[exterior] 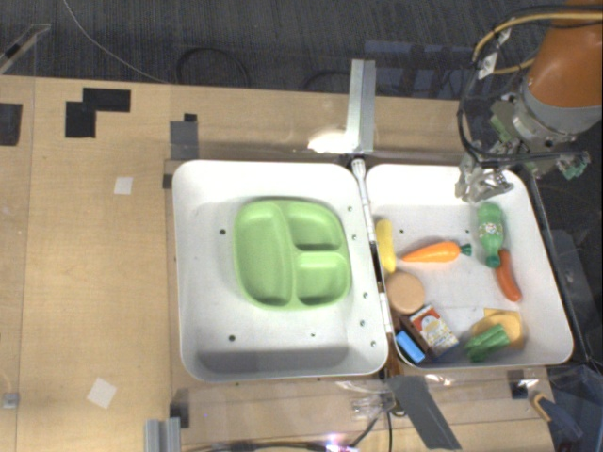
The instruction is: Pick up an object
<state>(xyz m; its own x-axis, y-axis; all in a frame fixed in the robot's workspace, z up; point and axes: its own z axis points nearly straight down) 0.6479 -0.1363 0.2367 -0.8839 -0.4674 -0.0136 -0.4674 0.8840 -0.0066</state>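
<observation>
My gripper (482, 185) hangs over the far right part of the right bin (443, 188), just above a green bottle-like toy (489, 226). Nothing shows between its fingers. Below it lie an orange carrot (432, 251), a yellow banana (384, 243) along the bin's left wall, and an orange-red sausage shape (509, 276) by the right wall. Nearer the front are a tan round piece (407, 293), a small red and white box (434, 330), a blue item (409, 347) and a yellow and green toy (494, 334).
The left bin (203, 252) holds a green divided plate (289, 252). A metal divider post (361, 111) rises between the bins at the back. Black cables (490, 55) loop beside the arm's orange band (565, 59).
</observation>
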